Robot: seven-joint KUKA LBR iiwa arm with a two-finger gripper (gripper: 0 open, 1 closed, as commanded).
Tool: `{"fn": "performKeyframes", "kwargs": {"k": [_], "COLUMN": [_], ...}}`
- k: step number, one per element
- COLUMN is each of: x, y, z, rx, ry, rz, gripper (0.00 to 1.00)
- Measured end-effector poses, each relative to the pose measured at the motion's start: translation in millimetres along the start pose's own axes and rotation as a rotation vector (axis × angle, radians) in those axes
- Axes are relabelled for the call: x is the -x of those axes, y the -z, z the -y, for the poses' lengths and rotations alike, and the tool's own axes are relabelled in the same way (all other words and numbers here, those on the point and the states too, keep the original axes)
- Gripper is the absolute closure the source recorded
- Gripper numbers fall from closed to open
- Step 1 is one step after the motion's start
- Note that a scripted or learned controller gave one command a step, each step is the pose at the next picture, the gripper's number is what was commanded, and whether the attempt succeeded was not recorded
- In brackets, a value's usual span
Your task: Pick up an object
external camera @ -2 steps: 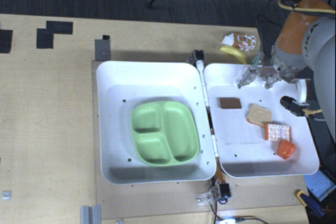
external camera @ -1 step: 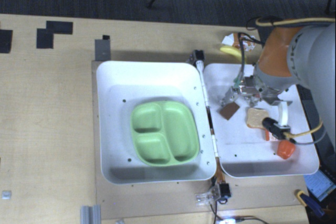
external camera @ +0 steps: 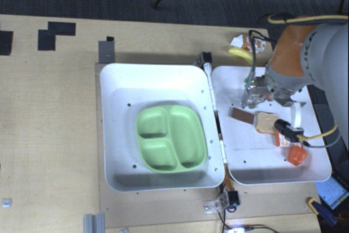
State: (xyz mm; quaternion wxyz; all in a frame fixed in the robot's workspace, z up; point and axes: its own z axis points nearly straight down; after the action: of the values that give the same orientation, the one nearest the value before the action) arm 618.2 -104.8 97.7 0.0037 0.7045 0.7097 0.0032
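Clip (external camera: 230,199): small, with wires, at the desk's near edge, where the two bins meet.
Desk (external camera: 49,133): pale wood, carrying both bins side by side.
Left bin (external camera: 109,117): white and shallow, on the view's left; it holds the tray.
Tray (external camera: 171,138): green, three compartments, lying flat in mid-bin and turned a little askew.
Right bin (external camera: 229,79): white and shallow; it holds the things I may pick.
Orange lump (external camera: 296,156): in the right bin near its front right corner, apart from the other pieces.
Tan block (external camera: 265,122): mid-bin, set end to end with the brown strip.
Brown strip (external camera: 240,115): dark and flat, left of the tan block, lying at a slight slant.
Hand (external camera: 252,96): mine, low over the far half of the right bin, just beyond the brown strip; I cannot tell whether it is open or closed, and nothing is seen held in it.
Arm (external camera: 322,57): grey with an orange band, reaching in from the view's right.
Yellow piece (external camera: 240,53): on the desk just behind the right bin.
Black patches (external camera: 54,34): flat marks on the desk at far left.
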Motion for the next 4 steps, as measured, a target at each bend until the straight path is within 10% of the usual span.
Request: {"fn": "performKeyframes", "kwargs": {"k": [1,2,3,4], "x": [0,-13,-13,84], "y": [0,-10,1,-11], "z": [0,85,82,24], "rx": [-0.001,-0.004,0.002,-0.003], "ry": [0.000,-0.005,-0.004,-0.005], "rz": [0.000,0.000,0.000,0.004], "gripper": [0.00,0.00,1.00,1.00]}}
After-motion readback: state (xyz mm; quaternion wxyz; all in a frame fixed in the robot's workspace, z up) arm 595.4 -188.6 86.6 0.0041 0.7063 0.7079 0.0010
